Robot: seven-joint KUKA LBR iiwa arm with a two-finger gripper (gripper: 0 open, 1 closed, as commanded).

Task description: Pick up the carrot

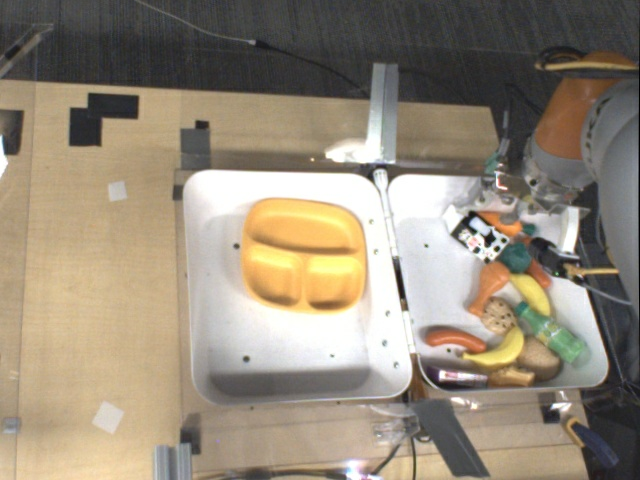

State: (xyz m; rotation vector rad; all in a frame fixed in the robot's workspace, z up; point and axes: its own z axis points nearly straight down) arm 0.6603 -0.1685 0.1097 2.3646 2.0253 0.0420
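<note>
Closing on the carrot (489, 285), wedged among toy foods in the right bin (420, 268), asks the hand (515, 200), its spread unreadable here, to descend lower, clear of the banana (530, 293).

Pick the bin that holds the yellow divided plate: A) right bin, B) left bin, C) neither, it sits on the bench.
B: the plate lies inside the left bin, while the right bin holds the carrot, bananas and other small items.
</note>
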